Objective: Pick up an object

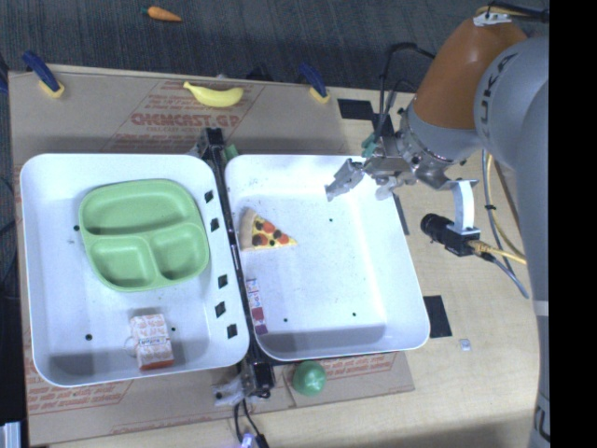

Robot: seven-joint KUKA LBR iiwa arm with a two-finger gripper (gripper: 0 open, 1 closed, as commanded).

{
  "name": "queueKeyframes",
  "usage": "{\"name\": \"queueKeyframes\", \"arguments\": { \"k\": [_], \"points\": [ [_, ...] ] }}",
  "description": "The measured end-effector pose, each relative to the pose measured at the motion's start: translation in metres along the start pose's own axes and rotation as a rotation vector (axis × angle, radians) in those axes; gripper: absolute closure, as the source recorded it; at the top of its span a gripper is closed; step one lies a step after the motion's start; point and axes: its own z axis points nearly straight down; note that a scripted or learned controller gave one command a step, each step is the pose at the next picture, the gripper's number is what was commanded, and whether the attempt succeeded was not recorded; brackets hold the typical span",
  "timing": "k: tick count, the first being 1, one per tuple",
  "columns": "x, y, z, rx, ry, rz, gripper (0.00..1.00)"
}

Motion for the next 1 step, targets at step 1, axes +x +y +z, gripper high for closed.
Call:
{"name": "queueKeyframes", "arguments": {
  "k": [1],
  "points": [
    [-0.0338, -0.0812, 0.1446, 0.004, 0.003, -0.002, 0.00]
  ]
}}
